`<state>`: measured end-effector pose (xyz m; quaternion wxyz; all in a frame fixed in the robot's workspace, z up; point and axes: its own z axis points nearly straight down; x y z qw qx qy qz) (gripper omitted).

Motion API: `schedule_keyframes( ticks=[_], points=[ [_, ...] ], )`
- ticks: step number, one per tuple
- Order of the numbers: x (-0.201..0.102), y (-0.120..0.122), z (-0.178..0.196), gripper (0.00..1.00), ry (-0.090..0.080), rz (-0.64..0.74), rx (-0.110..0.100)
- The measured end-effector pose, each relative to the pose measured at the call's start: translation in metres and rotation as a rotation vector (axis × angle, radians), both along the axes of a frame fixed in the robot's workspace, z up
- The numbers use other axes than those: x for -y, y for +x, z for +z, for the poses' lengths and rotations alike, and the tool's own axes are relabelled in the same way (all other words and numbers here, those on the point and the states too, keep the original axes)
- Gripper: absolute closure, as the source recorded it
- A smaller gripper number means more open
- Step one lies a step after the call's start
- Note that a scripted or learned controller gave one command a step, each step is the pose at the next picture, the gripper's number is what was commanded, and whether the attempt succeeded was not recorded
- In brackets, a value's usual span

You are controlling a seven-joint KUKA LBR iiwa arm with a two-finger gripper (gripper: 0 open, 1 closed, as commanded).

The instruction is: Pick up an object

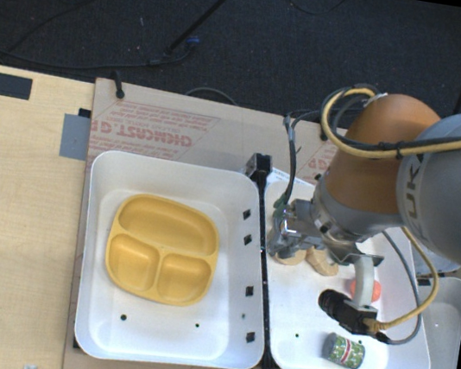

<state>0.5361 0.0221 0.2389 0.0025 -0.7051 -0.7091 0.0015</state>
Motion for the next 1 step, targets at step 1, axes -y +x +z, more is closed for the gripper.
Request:
schedule_keyframes(
  ticks=[1],
  points=[
    [-0.0524, 0.0143, -0.0161, 1.0, -0.001, 0.0, 0.0]
  ],
)
